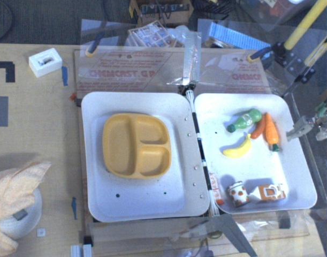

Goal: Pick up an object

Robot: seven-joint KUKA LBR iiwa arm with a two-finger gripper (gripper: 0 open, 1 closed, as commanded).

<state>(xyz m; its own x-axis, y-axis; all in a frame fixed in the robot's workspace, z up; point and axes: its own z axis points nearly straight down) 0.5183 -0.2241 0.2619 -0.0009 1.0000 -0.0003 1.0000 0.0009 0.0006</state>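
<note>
Nearest the viewer, at the near end of the right bin point(308, 194), lie an orange-and-white carton point(271, 193) and, just beside it, a small red-and-white cup point(237, 193). Both sit below the claw point(301, 128) in the view and towards the view's left of it. The claw itself appears as a pale grey piece at the far right rim of that bin, reaching in from the view's right. It is small and partly blurred, so it cannot be told whether it is open or closed, and no object can be made out in its grasp.

The candidate objects all rest on the bin floor. The carrot point(271, 130) is the closest to the claw, near it on the view's left but apart from it. Touching the carrot on the side away from the claw is a green bottle point(244, 120), lying tilted. The banana point(237, 148) lies further from the claw, slightly nearer the viewer than the bottle.

Well apart from the claw, across the seam between the bins, the left bin point(99, 197) holds a yellow divided plate point(136, 145). Farther still from the claw, at the view's lower left, a pale cloth point(13, 183) drapes over a grey bowl point(18, 221).
</note>
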